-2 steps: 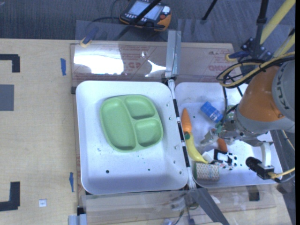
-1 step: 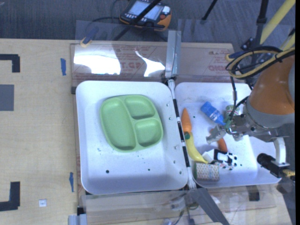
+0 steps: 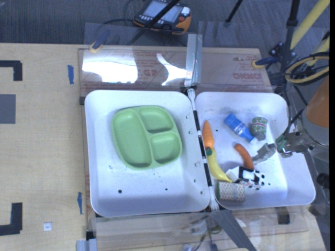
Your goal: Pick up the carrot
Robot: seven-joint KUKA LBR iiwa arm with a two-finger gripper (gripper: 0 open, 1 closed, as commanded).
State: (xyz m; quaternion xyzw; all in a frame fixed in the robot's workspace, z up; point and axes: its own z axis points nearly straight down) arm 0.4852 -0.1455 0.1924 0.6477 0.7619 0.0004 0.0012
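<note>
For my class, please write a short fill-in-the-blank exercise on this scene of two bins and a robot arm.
1. The green divided plate lies in the ____ bin.
2. The carrot lies along the right bin's ____ wall.
3. Just below the carrot lies a yellow ____.
4. The gripper hovers near the right bin's ____ side.

Missing words: left; left; banana; right

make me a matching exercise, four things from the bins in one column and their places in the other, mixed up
Things:
1. carrot
2. green divided plate
3. blue bottle
4. banana

Places:
A. middle of the left bin
B. right bin, along its left wall, upper part
C. right bin, along its left wall, just below the carrot
D. right bin, upper middle, beside a small can

Pairs: 1-B, 2-A, 3-D, 4-C
</note>
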